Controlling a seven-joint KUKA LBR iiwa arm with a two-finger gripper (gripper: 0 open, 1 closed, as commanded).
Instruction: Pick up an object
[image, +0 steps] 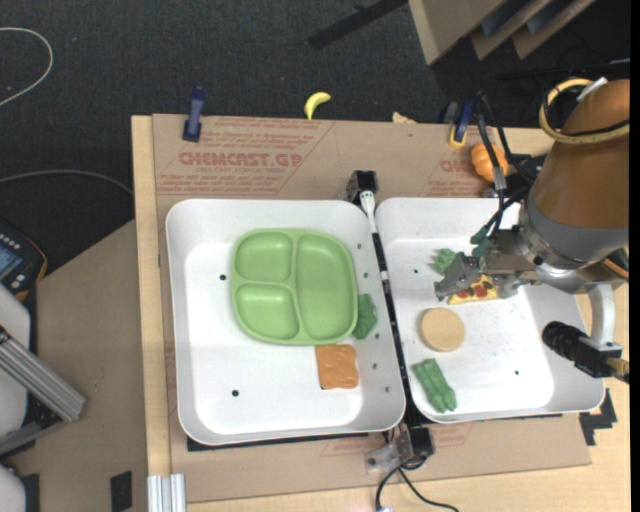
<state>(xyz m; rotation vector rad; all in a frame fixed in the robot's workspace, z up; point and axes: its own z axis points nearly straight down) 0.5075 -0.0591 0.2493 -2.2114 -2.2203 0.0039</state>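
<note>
The brown board (250, 150) under the bins reads "CHEMCAST" in red.

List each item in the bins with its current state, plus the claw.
Green divided plate: flat in the left bin, compartments bare.
Orange block: flat, just below the plate.
Tan disc: flat in the right bin.
Green pickle piece: lying near the right bin's lower edge.
Claw: low over a red-yellow item.

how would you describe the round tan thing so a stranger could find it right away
Look in the right-hand white bin, the one the arm reaches into. Near its middle, below the gripper, lies the round tan disc, flat like a cookie. It is the bin's one round piece; the green piece below it is long.
</note>
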